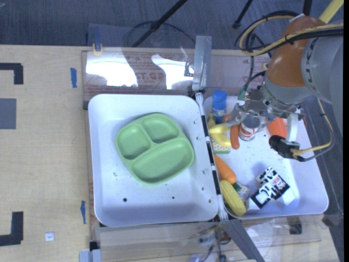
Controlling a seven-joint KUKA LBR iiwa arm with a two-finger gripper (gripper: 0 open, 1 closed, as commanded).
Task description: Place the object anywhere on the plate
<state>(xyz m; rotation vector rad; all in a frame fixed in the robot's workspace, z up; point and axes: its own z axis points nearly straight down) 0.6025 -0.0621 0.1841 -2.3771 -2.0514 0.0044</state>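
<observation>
- The gripper (250,123) hangs low over the back of the right bin (311,184), right in among the clutter there; from where I stand I cannot tell how it is set or whether it has anything.
- Directly under it sits a small red-and-white can (249,131), with a slim orange-red piece (234,138) just to its left and a yellow toy (219,135) beside that. Any of these could be what it is after; I'd guess the can.
- A blue bottle (219,103) stands behind them near the divider, and an orange block (278,127) lies just right of the wrist.
- Nearer the front of that bin: a carrot (224,170), a corn cob (233,197) and a black-and-white box (271,187), all well apart from the claw.
- The green plate (155,147), three compartments, sits in the middle of the left bin (109,201) with nothing on it.
- So the job looks to be at the picking stage, with the placing not yet begun.
- Next, I reckon, it needs a firm hold on one item without dragging its neighbours, a clean lift above the divider, then a carry leftward to the plate.
</observation>
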